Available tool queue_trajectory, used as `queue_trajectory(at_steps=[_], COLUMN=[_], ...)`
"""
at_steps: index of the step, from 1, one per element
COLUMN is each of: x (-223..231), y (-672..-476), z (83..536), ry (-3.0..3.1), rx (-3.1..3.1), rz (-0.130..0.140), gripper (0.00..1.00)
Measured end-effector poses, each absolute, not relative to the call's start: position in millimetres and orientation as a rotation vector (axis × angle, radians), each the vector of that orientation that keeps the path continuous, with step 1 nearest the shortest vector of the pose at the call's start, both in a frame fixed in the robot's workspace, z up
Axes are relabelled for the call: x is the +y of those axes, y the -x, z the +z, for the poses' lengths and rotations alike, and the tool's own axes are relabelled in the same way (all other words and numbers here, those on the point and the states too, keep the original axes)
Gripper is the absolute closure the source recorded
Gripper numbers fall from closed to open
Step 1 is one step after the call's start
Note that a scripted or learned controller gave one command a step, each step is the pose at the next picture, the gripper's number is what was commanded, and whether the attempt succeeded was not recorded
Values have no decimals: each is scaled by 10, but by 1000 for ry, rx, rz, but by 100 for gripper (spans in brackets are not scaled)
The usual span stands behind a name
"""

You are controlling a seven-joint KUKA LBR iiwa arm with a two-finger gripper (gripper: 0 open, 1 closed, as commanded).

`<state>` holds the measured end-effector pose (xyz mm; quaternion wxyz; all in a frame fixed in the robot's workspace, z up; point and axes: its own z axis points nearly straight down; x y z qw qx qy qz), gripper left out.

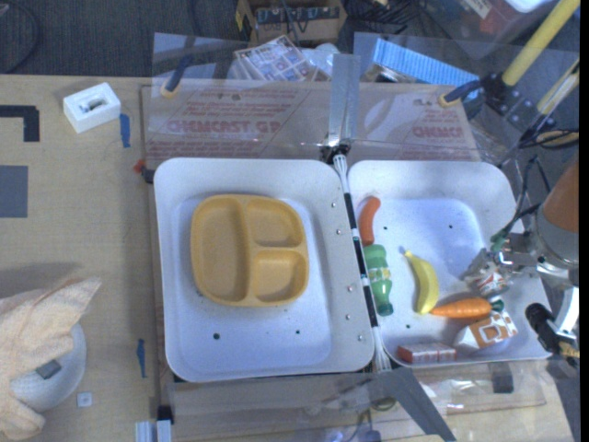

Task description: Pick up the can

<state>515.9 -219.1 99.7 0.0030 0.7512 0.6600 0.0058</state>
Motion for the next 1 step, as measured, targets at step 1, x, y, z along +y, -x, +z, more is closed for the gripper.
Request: queue_trajectory(at_steps=[1], x=[-1458], y=[-5581], z=[1681], ry=[-2494], rx=[1909], rz=[-1], gripper=[100])
